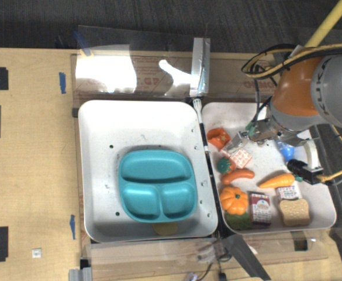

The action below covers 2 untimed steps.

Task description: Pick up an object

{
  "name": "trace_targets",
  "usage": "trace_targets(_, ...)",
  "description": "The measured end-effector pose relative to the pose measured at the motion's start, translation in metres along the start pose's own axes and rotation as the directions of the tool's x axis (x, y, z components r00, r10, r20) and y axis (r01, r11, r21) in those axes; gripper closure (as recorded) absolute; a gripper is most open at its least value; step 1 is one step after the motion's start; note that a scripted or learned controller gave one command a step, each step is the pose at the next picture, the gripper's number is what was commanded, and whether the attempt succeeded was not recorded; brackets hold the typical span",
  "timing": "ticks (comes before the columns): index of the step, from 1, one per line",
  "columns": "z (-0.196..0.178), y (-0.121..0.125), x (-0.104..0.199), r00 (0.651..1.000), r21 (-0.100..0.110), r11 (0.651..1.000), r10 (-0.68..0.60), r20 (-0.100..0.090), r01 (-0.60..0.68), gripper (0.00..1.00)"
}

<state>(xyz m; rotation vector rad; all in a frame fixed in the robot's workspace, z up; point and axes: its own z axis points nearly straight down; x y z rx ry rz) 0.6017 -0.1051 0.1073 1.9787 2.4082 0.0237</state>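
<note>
My gripper (pixel 242 139) hangs over the upper middle of the right bin (pixel 328 215), reaching in from the right. Just below its tip lies a small red-and-white checkered packet (pixel 239 157). To the left of the tip sits an orange-red toy (pixel 218 138). Lower in the bin lie a small teal piece (pixel 224 164), an orange sausage-shaped toy (pixel 238 174), a pumpkin (pixel 234 199), a dark red box (pixel 260 208), a carrot (pixel 277 181) and a bread slice (pixel 294 212). A blue piece (pixel 286 151) lies under the arm.
The left bin (pixel 95 122) holds a teal divided plate (pixel 157 184). A ridge (pixel 206 157) separates the two bins. The arm's orange band (pixel 296 92) covers the right bin's upper right corner.
</note>
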Motion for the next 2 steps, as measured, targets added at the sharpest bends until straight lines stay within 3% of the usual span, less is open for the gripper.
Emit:
trace_targets(1, 0.017, -0.058, 0.006, 0.995, 0.023, 0.995, -0.096, -0.008, 0.096, 0.0)
trace_targets(2, 0.021, 0.017, -0.012, 0.996, 0.021, 0.996, -0.086, -0.009, 0.087, 0.0)
